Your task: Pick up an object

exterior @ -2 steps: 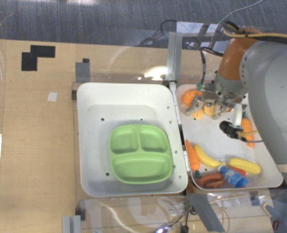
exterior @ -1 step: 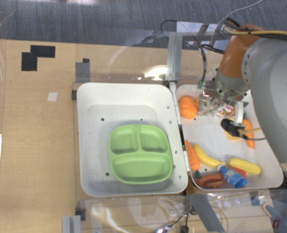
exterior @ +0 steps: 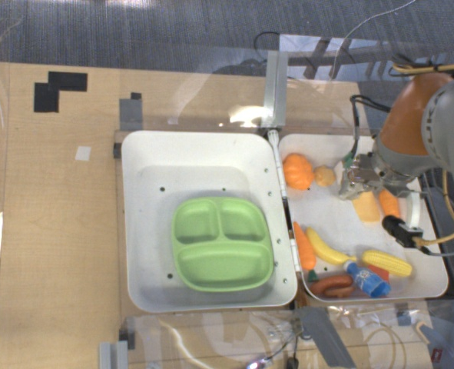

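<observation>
My gripper [exterior: 356,184] hangs low over the back half of the right bin [exterior: 434,283], the grey arm with its orange band reaching in from the right. Just below it lies a pale orange block [exterior: 367,207], and a small orange piece [exterior: 389,204] sits beside that. Left of the gripper are a small tan ball [exterior: 325,177] and an orange pumpkin-shaped toy [exterior: 298,171]. Toward the front lie a banana [exterior: 326,250], a carrot [exterior: 305,247], a yellow corn cob [exterior: 386,263], a blue bottle [exterior: 367,280] and a brown sausage [exterior: 333,285].
The left bin [exterior: 146,167] holds a green divided plate [exterior: 222,243]. A metal post [exterior: 275,91] stands at the back between the bins. Cables [exterior: 411,233] trail along the right bin's right side.
</observation>
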`<state>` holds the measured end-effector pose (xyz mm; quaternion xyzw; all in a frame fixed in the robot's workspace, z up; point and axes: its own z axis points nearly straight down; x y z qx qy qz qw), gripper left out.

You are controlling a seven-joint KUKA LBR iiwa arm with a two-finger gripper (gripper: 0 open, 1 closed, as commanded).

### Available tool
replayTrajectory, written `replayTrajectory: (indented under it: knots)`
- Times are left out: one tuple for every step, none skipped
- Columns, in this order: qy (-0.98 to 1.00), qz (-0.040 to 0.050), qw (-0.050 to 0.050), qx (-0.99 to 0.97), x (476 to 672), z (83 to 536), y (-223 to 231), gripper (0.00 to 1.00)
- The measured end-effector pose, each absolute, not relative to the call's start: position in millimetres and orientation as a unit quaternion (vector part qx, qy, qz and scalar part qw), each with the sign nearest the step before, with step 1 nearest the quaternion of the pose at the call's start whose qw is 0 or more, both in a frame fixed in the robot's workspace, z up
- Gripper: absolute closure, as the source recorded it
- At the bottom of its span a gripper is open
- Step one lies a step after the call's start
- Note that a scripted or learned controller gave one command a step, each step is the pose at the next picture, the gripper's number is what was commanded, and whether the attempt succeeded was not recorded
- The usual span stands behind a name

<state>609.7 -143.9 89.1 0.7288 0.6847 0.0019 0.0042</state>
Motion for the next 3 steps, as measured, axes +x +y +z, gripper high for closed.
replayTrajectory:
  knots:
    - [0.66, 0.0034, 0.004, 0.751, 613.6, 90, -104, 1.0]
    - [0.659, 0.0027, 0.004, 0.752, 613.1, 89, -105, 0.0]
    - [0.7, 0.0043, 0.004, 0.714, 582.6, 89, -182, 0.0]
